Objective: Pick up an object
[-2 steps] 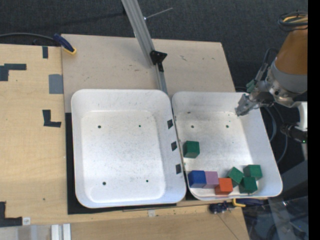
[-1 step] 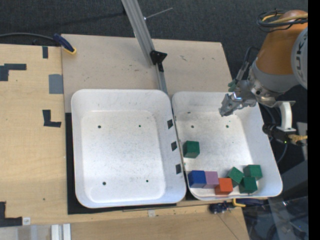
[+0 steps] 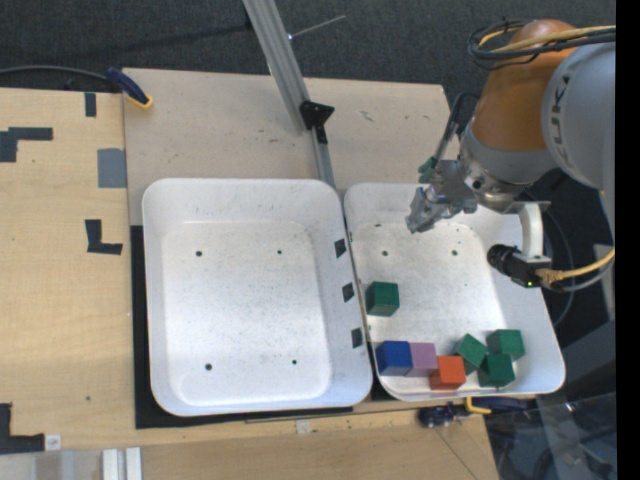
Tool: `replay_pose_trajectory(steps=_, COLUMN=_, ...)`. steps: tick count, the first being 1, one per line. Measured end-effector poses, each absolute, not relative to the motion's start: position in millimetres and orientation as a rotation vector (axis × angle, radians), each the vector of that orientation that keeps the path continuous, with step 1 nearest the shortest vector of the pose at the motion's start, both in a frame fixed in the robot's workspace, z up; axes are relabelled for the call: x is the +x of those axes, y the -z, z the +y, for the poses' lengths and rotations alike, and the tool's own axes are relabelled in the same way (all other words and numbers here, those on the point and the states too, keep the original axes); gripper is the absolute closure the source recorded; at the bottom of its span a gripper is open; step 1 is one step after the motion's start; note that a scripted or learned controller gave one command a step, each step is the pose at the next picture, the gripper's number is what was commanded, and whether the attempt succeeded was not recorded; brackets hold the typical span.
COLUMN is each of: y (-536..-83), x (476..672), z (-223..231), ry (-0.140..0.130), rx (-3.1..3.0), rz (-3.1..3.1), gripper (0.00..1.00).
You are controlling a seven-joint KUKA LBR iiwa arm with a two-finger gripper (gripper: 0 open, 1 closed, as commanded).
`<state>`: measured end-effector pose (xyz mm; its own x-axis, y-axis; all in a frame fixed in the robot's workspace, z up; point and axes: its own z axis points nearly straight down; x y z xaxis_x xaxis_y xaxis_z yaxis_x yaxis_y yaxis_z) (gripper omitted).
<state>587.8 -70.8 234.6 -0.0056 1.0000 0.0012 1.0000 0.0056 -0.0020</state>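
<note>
On the worktop (image 3: 60, 268), the left white bin (image 3: 250, 193) sits beside the right bin (image 3: 400, 196). There a lone green cube (image 3: 382, 297) lies mid-floor; blue (image 3: 394, 356), purple (image 3: 423, 356), orange (image 3: 449, 371) and green blocks (image 3: 497, 356) cluster at its near edge. The gripper (image 3: 424, 211) hangs above the far end, grasping nothing; whether its jaws are parted I cannot tell.

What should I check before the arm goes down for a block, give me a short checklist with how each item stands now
1. Blocks in reach: ok. All lie in the right bin.
2. Isolated target: ok. The lone green block sits apart from the rest.
3. Cluster along the near wall: not ok. The blue block, purple block and orange block are packed together.
4. End effector over the target: not ok. It sits at the bin's far end.
5. End effector carrying nothing: cannot tell.
</note>
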Motion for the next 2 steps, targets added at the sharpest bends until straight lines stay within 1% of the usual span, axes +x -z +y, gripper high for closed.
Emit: replay_pose_trajectory(steps=2, y=-250, x=598.4, z=34, ry=0.001, rx=-2.212, rz=-2.228, gripper=1.0)
